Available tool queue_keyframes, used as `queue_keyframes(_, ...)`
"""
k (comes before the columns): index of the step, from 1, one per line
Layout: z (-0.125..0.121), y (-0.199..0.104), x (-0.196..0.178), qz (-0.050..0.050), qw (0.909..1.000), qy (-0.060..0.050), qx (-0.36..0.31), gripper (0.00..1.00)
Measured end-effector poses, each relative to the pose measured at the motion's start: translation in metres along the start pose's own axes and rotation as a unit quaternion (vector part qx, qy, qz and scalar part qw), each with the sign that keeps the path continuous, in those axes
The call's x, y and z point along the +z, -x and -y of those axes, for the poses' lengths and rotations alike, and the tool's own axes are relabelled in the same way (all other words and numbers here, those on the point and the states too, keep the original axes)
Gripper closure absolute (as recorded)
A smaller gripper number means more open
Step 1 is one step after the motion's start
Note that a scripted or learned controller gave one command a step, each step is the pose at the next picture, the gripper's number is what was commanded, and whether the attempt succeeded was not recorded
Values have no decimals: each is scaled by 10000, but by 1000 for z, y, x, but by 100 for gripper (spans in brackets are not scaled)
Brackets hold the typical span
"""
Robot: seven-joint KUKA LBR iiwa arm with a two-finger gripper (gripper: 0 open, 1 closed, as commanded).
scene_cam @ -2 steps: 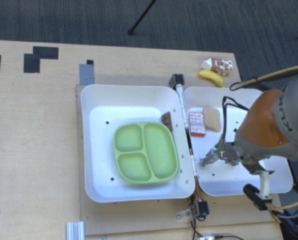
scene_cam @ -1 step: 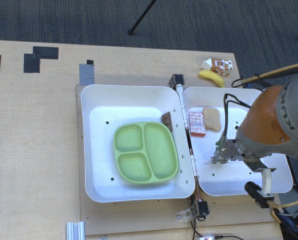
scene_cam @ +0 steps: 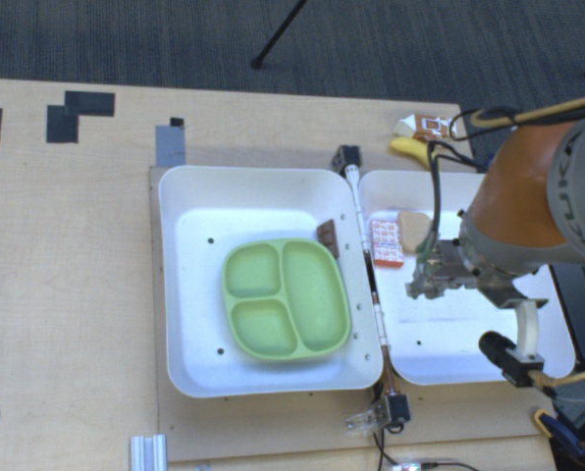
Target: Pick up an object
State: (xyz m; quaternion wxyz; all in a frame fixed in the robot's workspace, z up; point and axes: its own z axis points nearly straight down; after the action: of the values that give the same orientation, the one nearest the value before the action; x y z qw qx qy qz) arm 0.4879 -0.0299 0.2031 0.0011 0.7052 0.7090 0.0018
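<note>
My arm comes in from the right of the frame, its orange band bulking over the right-hand bin (scene_cam: 410, 356), and my gripper (scene_cam: 428, 281) hangs low over that bin's bare white floor, a little right of the divider between the two bins. From this slant it reads as a dark grey cluster of metal, and I cannot tell how it is set or whether it touches the floor; nothing shows within it. The things I could pick lie up and to the left of it, near the bin's upper left corner: a red and white packet (scene_cam: 386, 240) lies lengthwise just beside the divider, and a pale tan rounded piece (scene_cam: 414, 228) sits just beside the packet on its right. Both are near my gripper but apart from it. In the left-hand bin (scene_cam: 189, 263) a green three-compartment plate (scene_cam: 286, 300) lies flat, covering much of the floor, and a small brown object (scene_cam: 327, 232) rests at the plate's upper right edge, close to the divider. Outside the bins, on the wooden bench (scene_cam: 67, 283) above the right bin's top rim, a yellow banana-like object (scene_cam: 408, 147) lies beside a small white and orange item (scene_cam: 425, 126).
</note>
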Motion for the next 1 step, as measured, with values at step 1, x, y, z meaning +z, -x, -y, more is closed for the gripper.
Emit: queue_keyframes(1, 0, 0, 0, 3, 10000, -4, -2, 0)
